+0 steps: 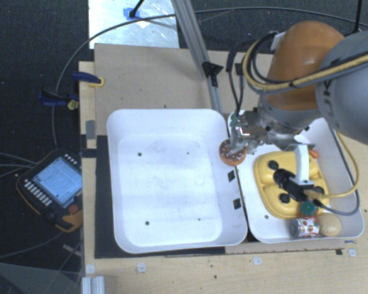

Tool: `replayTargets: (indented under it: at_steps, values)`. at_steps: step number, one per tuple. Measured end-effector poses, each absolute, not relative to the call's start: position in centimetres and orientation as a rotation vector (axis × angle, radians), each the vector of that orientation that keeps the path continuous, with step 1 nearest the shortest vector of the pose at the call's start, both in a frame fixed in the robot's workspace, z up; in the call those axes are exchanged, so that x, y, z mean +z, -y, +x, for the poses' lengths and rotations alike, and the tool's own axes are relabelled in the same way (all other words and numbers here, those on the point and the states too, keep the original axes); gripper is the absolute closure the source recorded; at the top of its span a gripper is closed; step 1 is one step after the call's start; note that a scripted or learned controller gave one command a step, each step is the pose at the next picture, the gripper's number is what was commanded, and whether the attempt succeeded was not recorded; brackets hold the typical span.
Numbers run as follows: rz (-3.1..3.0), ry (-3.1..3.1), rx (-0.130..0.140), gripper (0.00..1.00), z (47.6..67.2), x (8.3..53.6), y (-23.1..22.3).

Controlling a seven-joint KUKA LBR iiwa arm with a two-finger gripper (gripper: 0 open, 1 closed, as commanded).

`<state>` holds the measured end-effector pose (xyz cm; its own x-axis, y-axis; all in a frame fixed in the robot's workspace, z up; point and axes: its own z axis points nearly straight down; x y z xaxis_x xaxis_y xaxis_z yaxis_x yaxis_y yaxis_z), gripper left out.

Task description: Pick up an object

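The gripper (235, 144) hung at the frame's centre, over the seam between the two bins, its fingers pinched on a small round brown object (232, 154) lifted just above the left bin (165, 179)'s right rim. In the right bin (349, 222) at lower right lay a yellow toy (276, 195), a small printed can (305, 227) and a beige ball (330, 225), near one another.

No legible text anywhere. Small can (305, 227) in the right bin (349, 222) has a printed label, too blurred to read. Handheld pendant (54, 185) screen is lit, contents unreadable.
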<state>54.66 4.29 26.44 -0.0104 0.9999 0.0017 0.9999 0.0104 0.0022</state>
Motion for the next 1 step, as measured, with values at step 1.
replayTargets:
  at_steps: [1]
  values:
    - [2.212,-2.234,0.001,1.00,54.53,24.15,-9.42]
